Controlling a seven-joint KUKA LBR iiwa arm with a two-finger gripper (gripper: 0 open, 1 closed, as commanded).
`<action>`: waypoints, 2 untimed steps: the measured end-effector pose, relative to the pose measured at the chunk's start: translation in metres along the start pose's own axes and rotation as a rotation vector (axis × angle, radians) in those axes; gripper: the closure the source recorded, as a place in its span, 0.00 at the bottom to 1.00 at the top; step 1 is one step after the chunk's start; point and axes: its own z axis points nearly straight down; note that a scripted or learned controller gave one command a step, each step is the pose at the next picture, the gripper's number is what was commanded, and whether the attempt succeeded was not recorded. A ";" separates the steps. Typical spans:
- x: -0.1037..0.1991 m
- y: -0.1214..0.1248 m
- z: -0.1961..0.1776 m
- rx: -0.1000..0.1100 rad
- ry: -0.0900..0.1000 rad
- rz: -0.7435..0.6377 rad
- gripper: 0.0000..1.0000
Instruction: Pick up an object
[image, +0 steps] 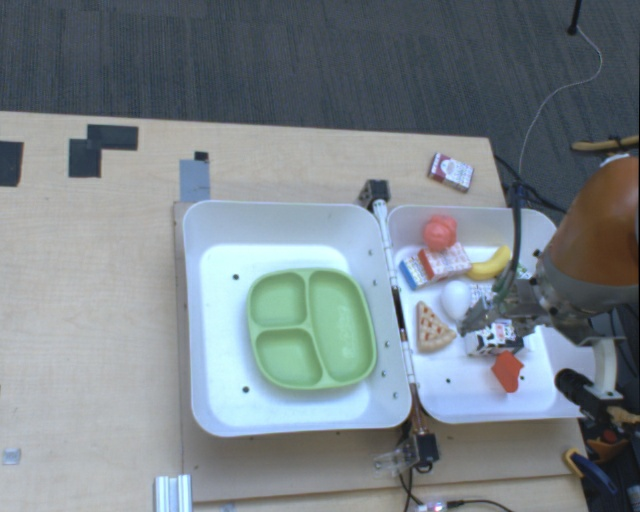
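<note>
White egg (455, 297), pizza slice (433, 327) beside jaws (490, 325).

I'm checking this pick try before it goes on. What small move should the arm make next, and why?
Probably a short drop straight down. The gripper hangs in the right bin over a cluster: white egg, pizza slice and a small black-and-white item. Nothing shows between its fingers, so no grasp yet. Which item it targets I cannot tell.

Two white bins (200, 300), one green plate (311, 328), one banana (490, 264)
</note>
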 end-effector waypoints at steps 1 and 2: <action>0.010 0.015 0.074 -0.030 -0.011 0.003 0.00; 0.008 0.017 0.061 -0.037 -0.015 0.004 1.00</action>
